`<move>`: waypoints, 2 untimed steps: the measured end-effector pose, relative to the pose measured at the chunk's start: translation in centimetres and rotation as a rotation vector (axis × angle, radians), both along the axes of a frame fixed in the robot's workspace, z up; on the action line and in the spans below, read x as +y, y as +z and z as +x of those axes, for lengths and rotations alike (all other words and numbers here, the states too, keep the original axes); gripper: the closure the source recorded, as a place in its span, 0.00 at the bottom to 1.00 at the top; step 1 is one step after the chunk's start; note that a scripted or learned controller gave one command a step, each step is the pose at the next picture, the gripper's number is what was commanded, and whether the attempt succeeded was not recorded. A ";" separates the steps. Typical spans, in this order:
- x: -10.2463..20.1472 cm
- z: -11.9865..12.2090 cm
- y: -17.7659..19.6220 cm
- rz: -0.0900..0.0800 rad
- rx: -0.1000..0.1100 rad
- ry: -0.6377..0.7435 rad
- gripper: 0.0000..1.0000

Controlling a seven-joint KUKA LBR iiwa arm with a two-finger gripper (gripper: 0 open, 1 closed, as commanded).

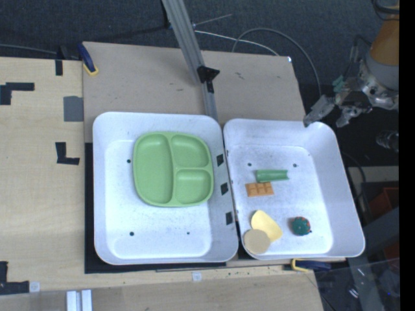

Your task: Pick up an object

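Leftmost, the desk [39, 193] carries two shallow white bins side by side. Within the left bin [110, 232], a green divided plate [173, 168] lies flat toward 12 o'clock of the bin's middle. Next, the right bin [337, 193] holds five small things: a green stick-like piece [272, 174] near the centre, an orange waffle-like block [259, 189] just beside it at its 7 o'clock, a yellow wedge [266, 225] touching a tan round disc [257, 241] at the bin's 7 o'clock, and a small green and red ball [299, 225] at 5 o'clock. Farthest right, the gripper [334, 109] hovers above the right bin's 1 o'clock corner, apart from every object; whether its fingers are spread or closed cannot be told, and nothing shows between them.
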State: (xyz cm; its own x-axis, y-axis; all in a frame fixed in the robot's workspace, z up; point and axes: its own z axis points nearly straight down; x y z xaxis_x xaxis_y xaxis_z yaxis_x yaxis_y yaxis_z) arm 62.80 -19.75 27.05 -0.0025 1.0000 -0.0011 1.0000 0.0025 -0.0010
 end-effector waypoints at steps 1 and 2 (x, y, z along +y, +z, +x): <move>0.0 0.0 0.0 0.000 0.000 0.000 0.00; 0.1 1.0 -5.4 0.000 0.004 0.000 0.00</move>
